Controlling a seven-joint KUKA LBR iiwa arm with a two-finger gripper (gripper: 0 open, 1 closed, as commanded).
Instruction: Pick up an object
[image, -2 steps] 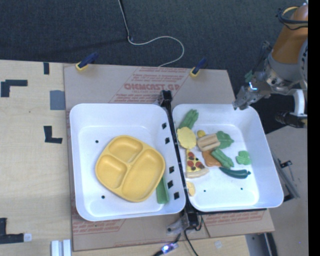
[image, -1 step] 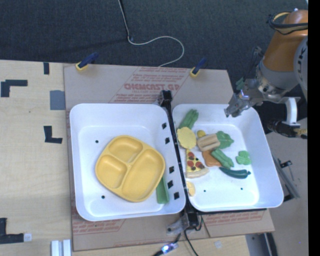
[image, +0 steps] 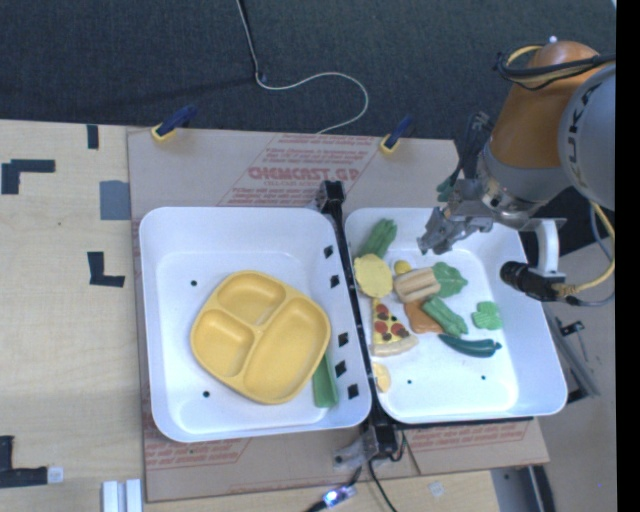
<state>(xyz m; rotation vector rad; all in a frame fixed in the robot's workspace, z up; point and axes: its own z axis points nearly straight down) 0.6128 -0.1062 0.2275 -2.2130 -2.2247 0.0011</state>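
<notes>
The right bin (image: 500, 395) holds several toy foods: a green pod (image: 377, 239), a yellow round piece (image: 371, 274), a tan bread roll (image: 416, 284), a pizza slice (image: 389, 328), leafy green pieces (image: 447, 276), a small broccoli (image: 487, 315) and a dark green pepper (image: 470, 345). My gripper (image: 437, 241) hangs over the far part of this bin, just above and right of the bread roll and right of the green pod. Nothing shows between its fingers.
The left bin (image: 170, 260) holds a yellow divided plate (image: 260, 335) and a green strip (image: 323, 382) by the divider. The grey and orange arm (image: 540, 120) reaches in from the upper right. A cable (image: 300, 80) lies beyond the bins.
</notes>
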